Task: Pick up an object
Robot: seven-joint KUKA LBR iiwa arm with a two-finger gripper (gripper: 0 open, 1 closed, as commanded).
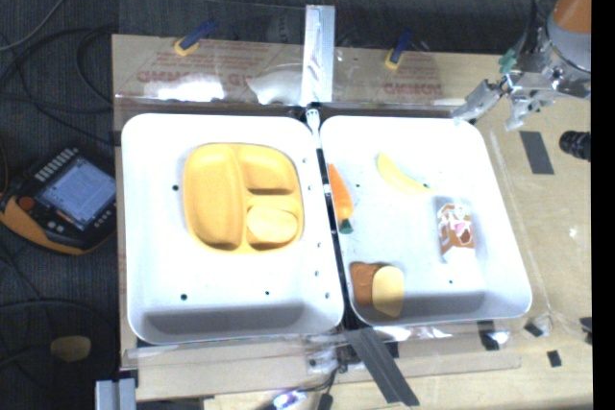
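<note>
Two white bins sit side by side, the left bin (154, 302) and the right bin (500, 274); one yellow compartment tray (216, 197) lies in the left bin; the right bin holds four things: one carrot (339, 194) at nine o'clock, one banana (401, 174) at twelve, one brown-and-white packet (455, 229) at three, one brown and tan round item (377, 287) at seven; two yellow-and-blue clamps (195, 36) (396, 55) sit at the bench's twelve o'clock edge.
</note>
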